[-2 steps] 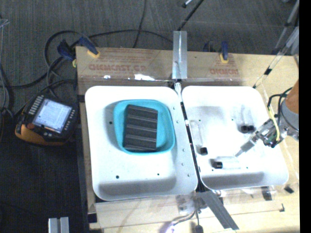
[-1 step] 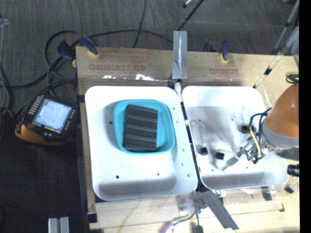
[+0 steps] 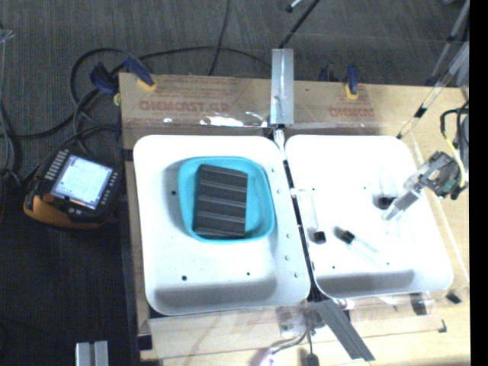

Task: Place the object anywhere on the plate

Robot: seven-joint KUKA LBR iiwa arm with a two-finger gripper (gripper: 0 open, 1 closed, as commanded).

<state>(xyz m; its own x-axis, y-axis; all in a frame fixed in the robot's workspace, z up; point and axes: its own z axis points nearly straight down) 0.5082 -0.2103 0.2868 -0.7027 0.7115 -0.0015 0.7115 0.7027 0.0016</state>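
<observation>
The two shallow white plastic bins [image 3: 221,284] look smooth and faintly glossy; the ribbed dark grey block [image 3: 221,200] looks matt; the square turquoise plastic plate [image 3: 261,200] looks smooth.

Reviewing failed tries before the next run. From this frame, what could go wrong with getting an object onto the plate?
1. The plate already carries a dark ridged block over most of its middle, so a dropped piece may land on the block and roll off.
2. The small dark pieces in the right bin look tiny, so a grasp may well miss.
3. The gripper sits low by one piece and may nudge it away.
</observation>
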